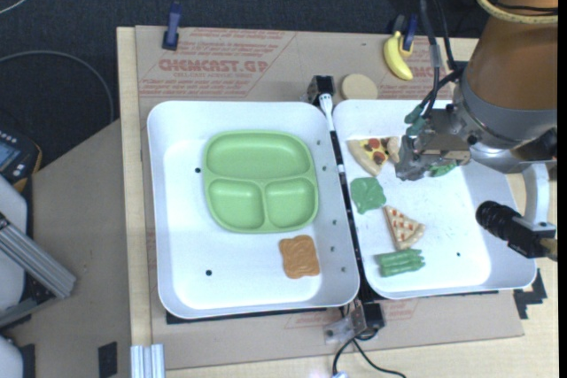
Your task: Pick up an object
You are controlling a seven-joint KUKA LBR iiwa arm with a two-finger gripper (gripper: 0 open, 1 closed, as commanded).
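Look at the left shallow white plastic bin (pixel 177 217) first. In it you see a light green plastic plate with three sections (pixel 260 181), sitting near the middle. Just to the right and nearer to you lies a small orange-brown toy piece shaped like a bit of toast (pixel 299 257). It is close to the plate but does not touch it.

Now look at the right shallow white plastic bin (pixel 469 252). At its far left side you see a toy pizza slice with red dots (pixel 370 153). Nearer to you is a flat green toy leaf (pixel 367 193). Then comes a second toy pizza slice, orange with a crisscross top (pixel 404 228), and nearest of all a bunch of green toy beans (pixel 400 261).

The grey two-finger gripper (pixel 416 165) hangs low over the far part of this bin, just right of the dotted pizza slice. You cannot tell if it is open or closed, or if it holds anything.

Beyond the right bin, on the brown cardboard bench top (pixel 230 62), lie a tan round disc (pixel 359 87) and a yellow toy banana (pixel 398 57).
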